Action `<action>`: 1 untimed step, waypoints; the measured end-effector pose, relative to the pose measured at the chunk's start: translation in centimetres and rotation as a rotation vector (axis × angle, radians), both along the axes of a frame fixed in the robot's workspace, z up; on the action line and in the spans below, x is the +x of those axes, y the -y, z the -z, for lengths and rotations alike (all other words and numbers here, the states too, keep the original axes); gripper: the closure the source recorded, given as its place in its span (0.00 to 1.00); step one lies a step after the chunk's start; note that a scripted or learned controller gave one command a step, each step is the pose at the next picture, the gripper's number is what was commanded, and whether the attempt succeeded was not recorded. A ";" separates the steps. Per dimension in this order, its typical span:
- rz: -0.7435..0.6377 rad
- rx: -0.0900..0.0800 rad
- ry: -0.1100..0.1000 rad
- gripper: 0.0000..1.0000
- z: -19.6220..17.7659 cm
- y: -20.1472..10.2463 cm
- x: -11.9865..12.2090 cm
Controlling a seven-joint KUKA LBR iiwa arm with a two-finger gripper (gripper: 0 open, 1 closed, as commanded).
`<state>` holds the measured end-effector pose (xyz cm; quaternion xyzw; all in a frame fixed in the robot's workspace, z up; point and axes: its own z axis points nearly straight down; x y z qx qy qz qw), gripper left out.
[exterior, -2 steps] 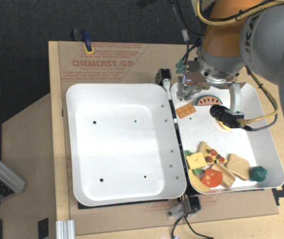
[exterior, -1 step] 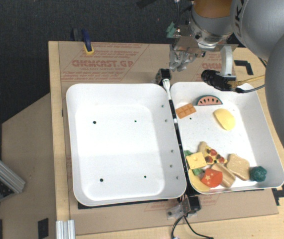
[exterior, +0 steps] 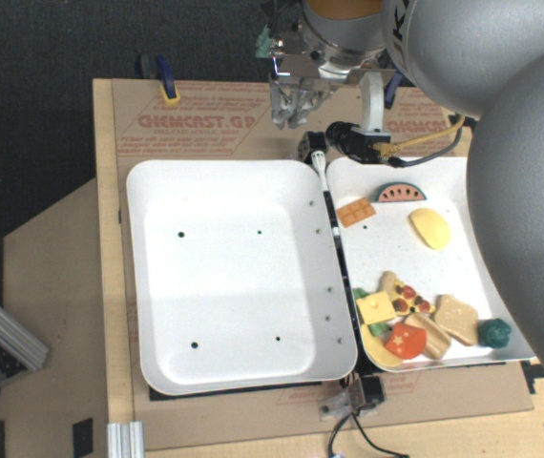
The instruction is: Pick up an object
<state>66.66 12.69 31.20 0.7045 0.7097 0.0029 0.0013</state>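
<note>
End effector (exterior: 293, 111) above desk beyond bins, grip state unclear. Right bin (exterior: 463, 175): toy foods; cracker (exterior: 355, 212) long axis slants up-right.

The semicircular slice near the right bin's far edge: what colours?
Red watermelon slice with a green rind, seen in the camera view.

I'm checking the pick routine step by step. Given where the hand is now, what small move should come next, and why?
Probably swing the hand toward the right bin and stop above the yellow piece. The hand hangs over the cardboard behind the bins, and every object lies in the right bin. The yellow piece sits apart from the crowded pile, so it looks the easiest target.
</note>
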 end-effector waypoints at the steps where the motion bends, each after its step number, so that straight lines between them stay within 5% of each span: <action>1: 0.000 -0.001 -0.013 1.00 3.6 -7.0 -1.0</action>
